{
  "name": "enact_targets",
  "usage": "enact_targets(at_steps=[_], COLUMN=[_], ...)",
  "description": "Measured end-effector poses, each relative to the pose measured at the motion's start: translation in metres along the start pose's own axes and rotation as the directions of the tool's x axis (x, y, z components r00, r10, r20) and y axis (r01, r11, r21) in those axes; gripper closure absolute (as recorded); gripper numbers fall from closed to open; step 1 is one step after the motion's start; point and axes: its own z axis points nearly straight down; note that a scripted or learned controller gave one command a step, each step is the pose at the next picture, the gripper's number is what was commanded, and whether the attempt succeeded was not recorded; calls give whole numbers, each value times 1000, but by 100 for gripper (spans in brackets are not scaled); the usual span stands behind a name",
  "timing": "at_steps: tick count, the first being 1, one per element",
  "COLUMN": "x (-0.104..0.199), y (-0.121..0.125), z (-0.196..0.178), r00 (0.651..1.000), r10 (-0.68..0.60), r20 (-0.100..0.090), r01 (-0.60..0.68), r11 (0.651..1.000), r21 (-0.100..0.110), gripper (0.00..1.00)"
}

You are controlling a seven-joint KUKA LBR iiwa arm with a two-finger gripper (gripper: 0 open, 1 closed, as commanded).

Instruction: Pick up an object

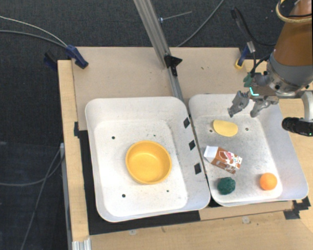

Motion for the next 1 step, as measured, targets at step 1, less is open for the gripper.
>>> enact_targets(at_steps=[1], x=[0], y=[0], z=[-1], r00=[1000], r10=[0], r20=[0], r01=[0], r11=[1000], r21=[-1], gripper=[0])
